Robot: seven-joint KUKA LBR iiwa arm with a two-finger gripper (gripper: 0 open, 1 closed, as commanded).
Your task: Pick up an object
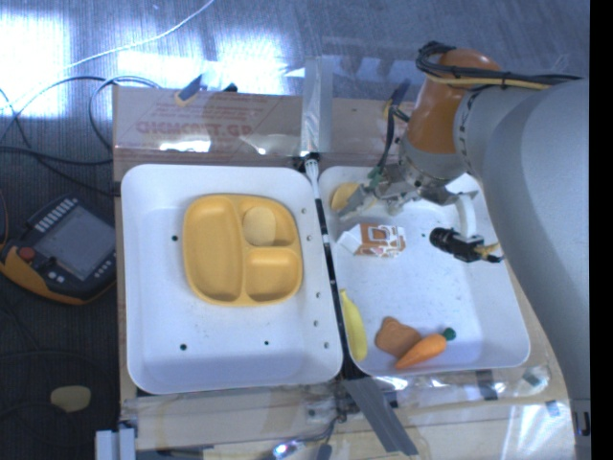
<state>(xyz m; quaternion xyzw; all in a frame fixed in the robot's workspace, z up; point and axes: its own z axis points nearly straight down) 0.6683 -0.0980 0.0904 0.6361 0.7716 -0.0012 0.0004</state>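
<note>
Now hovering end effector point(369, 195) at right bin's point(498, 348) 11 o'clock, opening unreadable; targeting yellow piece point(342, 197) beside it: likely light, smooth plastic, gripping across middle.

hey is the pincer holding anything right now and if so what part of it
It cannot be told. The pincer sits low at the far end of the right bin, next to a yellow object, but no object shows between its fingers.

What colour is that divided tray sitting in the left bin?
Yellow. The divided tray shows plainly in the camera view, lying in the white left bin.
</note>
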